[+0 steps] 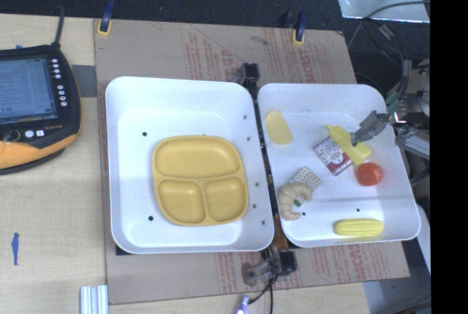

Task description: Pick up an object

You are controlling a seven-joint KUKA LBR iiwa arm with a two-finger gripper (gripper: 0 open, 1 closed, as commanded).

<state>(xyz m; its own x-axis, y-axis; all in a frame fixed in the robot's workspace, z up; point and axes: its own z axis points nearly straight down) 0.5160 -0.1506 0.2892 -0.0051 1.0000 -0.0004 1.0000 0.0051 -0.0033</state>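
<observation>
The right bin holds several small items. A pale yellow oval piece lies at its left. Near the middle are a red and white packet and a yellow wedge-shaped block. A red tomato sits to the right of them. A croissant and a small waffle-like cracker lie at the front left, and a corn cob lies along the front wall. My gripper reaches in from the right edge, its tip just over the far end of the yellow block.
The left bin holds a yellow divided plate. A tablet-like controller lies on the bench at the far left. Clamps and cables sit at the seam between the bins, at the back and front.
</observation>
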